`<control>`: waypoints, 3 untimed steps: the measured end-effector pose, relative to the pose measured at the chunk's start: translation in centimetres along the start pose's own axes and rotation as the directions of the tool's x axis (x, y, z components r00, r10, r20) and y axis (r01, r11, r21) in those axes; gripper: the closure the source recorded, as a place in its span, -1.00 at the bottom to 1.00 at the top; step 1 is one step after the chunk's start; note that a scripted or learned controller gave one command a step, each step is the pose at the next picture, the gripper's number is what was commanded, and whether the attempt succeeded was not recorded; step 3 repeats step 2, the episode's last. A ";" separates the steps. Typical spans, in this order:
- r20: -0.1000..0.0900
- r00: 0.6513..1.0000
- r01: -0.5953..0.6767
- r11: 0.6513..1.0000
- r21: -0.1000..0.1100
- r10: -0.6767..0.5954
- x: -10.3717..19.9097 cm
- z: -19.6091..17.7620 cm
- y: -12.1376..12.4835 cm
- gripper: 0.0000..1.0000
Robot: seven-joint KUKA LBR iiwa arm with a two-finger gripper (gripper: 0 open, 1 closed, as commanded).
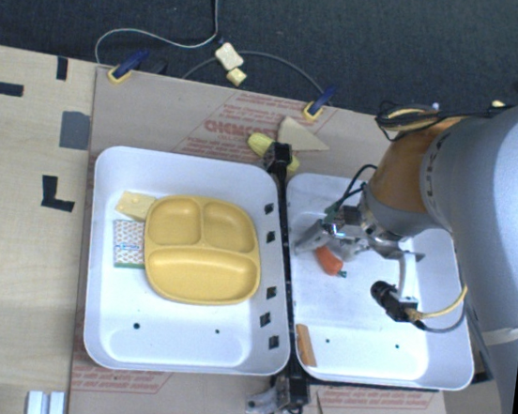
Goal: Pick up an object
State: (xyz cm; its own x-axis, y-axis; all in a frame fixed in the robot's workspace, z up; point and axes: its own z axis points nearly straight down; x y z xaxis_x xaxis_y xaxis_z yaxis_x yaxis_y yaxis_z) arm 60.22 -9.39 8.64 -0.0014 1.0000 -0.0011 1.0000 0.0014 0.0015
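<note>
A small orange-red object [328, 262] lies in the right bin [409, 363], near its upper left part. My gripper [330, 245] hangs directly over it, low in the bin, with the object showing just beneath its metal tip. The grey arm with its orange band [405, 178] comes in from the right and covers the bin's upper right. A brown flat piece [305, 345] lies at the right bin's lower left edge. In the left bin [174, 351] a yellow divided plate [203, 250] lies flat, with a pale yellow card [133, 205] and a checked packet [127, 243] at its left.
A black divider rail [278, 251] runs between the two bins. A black cable loop [397, 305] hangs from the wrist over the right bin. Yellow and tan pieces [291, 139] lie on the cardboard behind the bins.
</note>
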 end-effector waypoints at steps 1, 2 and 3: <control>0.002 1.000 0.000 1.000 -0.004 0.000 -0.1 -1.1 0.0 1.00; -0.003 1.000 0.005 1.000 -0.006 -0.005 5.0 -10.4 -1.0 1.00; -0.003 1.000 0.005 1.000 -0.006 -0.005 5.0 -10.4 -1.0 1.00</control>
